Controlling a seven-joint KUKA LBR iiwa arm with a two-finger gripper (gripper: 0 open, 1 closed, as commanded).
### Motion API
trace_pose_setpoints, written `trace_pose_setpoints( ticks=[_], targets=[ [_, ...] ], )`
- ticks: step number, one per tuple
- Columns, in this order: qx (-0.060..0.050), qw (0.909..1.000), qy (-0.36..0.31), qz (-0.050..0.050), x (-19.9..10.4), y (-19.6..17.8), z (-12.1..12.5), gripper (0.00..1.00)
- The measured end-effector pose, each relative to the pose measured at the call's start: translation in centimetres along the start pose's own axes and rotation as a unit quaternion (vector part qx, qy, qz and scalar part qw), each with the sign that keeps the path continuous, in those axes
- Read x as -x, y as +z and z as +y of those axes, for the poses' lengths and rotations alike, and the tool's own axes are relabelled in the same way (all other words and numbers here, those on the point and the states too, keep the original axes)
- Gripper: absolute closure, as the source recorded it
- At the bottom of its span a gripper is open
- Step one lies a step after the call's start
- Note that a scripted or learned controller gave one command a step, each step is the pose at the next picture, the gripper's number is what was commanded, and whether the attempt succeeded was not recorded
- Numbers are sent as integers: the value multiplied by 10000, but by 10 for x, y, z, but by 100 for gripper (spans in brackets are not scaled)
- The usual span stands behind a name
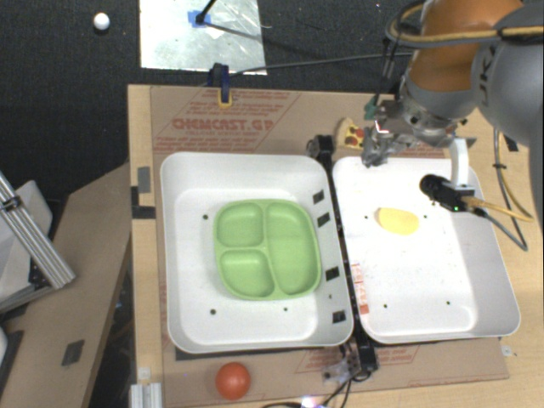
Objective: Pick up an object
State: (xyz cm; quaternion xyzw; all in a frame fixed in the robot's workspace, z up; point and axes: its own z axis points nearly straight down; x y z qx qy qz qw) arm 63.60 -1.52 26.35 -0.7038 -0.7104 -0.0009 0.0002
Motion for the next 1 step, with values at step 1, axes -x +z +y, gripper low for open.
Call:
trace_pose_setpoints(
  ticks=[1],
  targets=[
    [-9, 10000, 5, -3, -51, 11, -14, 100]
  ],
)
